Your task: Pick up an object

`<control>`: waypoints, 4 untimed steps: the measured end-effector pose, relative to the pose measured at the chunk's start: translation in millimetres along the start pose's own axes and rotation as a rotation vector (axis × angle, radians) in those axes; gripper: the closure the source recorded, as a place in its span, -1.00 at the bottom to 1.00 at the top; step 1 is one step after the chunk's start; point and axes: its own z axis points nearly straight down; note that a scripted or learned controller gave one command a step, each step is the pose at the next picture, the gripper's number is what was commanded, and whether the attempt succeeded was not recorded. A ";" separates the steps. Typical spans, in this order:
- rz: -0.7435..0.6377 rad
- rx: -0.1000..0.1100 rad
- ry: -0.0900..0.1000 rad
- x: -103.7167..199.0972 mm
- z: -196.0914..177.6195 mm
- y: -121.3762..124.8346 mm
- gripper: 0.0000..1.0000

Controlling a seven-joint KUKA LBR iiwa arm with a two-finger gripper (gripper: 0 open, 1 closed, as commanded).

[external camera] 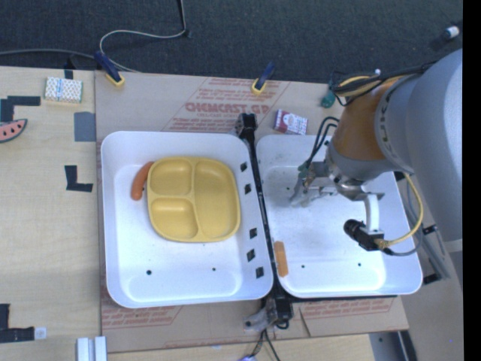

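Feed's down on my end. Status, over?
Gripper low in right bin, nothing seen held. Orange piece by its left wall. Yellow plate, orange sausage in left bin.

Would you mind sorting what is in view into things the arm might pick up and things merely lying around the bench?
For the job:
- yellow divided plate, left bin
- orange sausage beside that plate
- orange piece at the right bin's left edge
- hand over the right bin

Lying about:
- small packet
- checked block
- watermelon slice
- yellow-blue clamps
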 end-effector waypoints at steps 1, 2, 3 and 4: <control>-0.001 0.002 0.002 0.9 -9.0 -0.3 1.00; -0.001 0.002 0.001 0.9 -8.9 -0.3 -1.00; 0.000 0.001 0.002 -3.9 19.0 38.8 -1.00; -0.002 -0.002 0.000 -3.9 8.7 39.4 1.00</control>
